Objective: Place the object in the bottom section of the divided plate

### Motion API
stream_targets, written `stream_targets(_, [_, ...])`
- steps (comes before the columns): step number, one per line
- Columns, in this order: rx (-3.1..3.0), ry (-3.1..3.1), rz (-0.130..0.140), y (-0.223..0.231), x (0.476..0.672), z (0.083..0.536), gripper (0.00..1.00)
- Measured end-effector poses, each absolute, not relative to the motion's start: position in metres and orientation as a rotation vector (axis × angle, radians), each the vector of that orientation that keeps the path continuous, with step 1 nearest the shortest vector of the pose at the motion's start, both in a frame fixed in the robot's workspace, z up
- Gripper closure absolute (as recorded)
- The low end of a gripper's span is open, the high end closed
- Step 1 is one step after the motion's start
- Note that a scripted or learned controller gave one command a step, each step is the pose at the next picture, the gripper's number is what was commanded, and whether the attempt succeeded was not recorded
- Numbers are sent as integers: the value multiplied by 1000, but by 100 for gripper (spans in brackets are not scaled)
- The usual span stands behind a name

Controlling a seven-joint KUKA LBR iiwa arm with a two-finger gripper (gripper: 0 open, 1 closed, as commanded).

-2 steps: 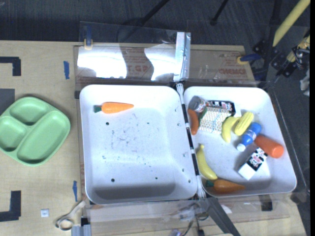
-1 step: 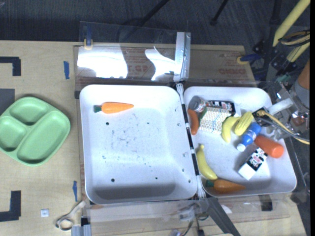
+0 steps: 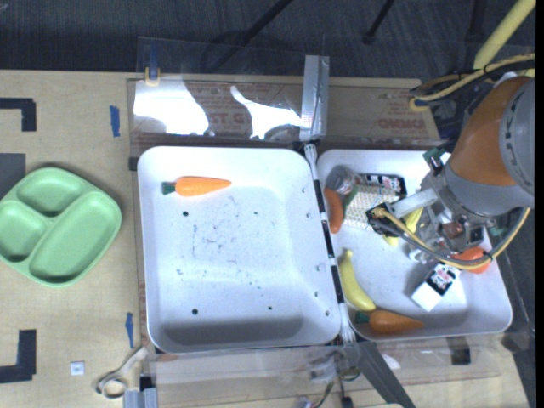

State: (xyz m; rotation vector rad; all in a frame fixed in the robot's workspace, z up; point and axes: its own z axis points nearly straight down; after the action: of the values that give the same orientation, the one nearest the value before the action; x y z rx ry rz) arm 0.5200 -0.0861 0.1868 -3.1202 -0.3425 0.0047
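Note:
The green divided plate [image 3: 59,225] lies on the bench left of both bins; its large section faces lower right and two small sections sit at the upper left. All three sections hold nothing. My gripper [image 3: 449,238] hangs low over the right bin [image 3: 489,308], among the clutter there. A small orange-red piece [image 3: 473,259] shows right beside it, and I cannot tell whether it is held. In the left bin [image 3: 170,313] an orange carrot [image 3: 202,186] lies near the back wall.
The right bin holds a banana [image 3: 355,286], a second carrot [image 3: 393,320], a white and black box [image 3: 435,285], a grey can [image 3: 338,179], a black packet [image 3: 378,182] and a yellow item [image 3: 414,221]. A clear sheet [image 3: 221,100] stands behind the left bin.

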Motion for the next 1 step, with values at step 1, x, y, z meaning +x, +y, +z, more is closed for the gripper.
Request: stream_targets(1, [-3124,-317,1,-28,545,184,100])
